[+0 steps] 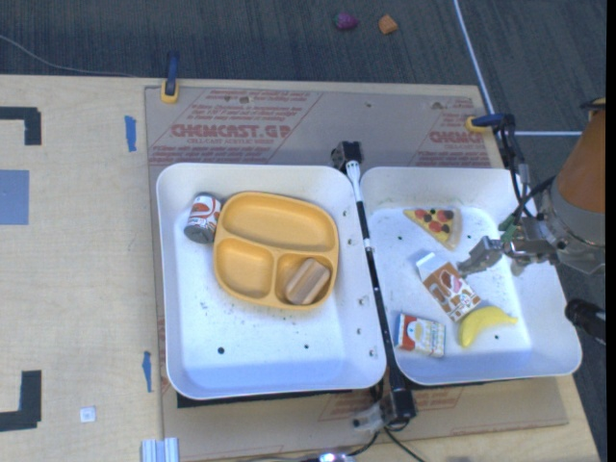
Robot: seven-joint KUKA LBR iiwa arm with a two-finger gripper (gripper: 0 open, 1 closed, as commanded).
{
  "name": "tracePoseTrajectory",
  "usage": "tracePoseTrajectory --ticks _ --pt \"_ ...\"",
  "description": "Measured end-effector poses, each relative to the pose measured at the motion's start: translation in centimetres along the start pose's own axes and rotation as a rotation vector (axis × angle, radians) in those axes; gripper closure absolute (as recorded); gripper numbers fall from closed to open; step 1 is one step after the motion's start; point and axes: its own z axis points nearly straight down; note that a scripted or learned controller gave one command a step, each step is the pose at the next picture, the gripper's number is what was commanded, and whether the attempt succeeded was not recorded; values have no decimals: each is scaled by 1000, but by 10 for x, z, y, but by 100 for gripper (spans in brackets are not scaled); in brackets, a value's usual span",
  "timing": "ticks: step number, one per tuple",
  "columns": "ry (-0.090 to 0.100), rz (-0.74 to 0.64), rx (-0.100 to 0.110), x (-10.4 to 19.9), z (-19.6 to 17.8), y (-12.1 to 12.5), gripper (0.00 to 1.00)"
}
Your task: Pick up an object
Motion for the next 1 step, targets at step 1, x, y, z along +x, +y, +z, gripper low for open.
tracePoseTrajectory --ticks 1 --pt "-1 0 -3 -11 114 -1 0"
